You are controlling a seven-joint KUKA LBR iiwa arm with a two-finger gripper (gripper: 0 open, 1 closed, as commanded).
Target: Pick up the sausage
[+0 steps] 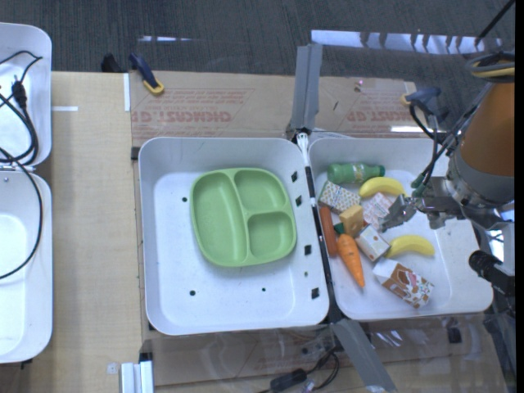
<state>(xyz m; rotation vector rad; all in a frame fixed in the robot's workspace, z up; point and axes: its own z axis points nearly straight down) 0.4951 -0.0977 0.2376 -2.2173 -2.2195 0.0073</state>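
Camera view takes in both bins. Biggest is the left bin [164, 285] with its green divided plate [243, 215]. My right bin [458, 293] holds the clutter: two bananas, a carrot [350, 258], small cartons. The sausage [327, 229], reddish and slim, lies along that bin's left wall, just beside the carrot. My pincer [403, 211] hovers above the bin's middle, near the upper banana [381, 187]; spread or pressed together, I cannot tell. Nothing is lifted yet; reaching and gripping remain.
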